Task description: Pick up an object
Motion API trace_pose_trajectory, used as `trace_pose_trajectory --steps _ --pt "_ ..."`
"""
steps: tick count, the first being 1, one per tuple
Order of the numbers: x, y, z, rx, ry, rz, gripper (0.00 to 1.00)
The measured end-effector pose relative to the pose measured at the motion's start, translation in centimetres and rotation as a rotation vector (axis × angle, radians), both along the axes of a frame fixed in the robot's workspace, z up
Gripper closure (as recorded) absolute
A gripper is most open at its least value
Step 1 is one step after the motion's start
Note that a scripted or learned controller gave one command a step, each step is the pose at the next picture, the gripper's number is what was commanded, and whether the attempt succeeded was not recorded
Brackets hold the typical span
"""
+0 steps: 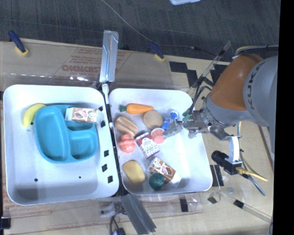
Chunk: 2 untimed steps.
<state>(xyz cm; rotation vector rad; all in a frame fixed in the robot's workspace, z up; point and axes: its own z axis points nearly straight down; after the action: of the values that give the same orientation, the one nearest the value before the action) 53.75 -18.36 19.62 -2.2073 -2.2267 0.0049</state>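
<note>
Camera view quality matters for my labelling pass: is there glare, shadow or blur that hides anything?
Camera view: soft, even light; the left bin has a dim shadow patch at its near corner; the gripper region over the right bin is blurry, so its fingers are unclear; the toys stay readable.

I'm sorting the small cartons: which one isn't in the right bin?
The carton on the blue tray in the left bin; the other two cartons lie in the right bin.

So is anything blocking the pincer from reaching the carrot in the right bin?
Nothing visible stands between them. The pincer hovers over the right bin near a round tan toy. The carrot lies beyond that toy, by the bin's far wall, uncovered from above with nothing resting on it.
</note>
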Motion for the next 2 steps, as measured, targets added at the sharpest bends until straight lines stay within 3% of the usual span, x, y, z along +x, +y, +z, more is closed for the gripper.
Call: trace_pose_trajectory --steps 1,2 --pt "-4.4 0.7 -10.2 0.001 -0.011 0.169 0.00" --pt "-2.1 1.9 -10.5 0.000 -0.008 0.221 0.00"
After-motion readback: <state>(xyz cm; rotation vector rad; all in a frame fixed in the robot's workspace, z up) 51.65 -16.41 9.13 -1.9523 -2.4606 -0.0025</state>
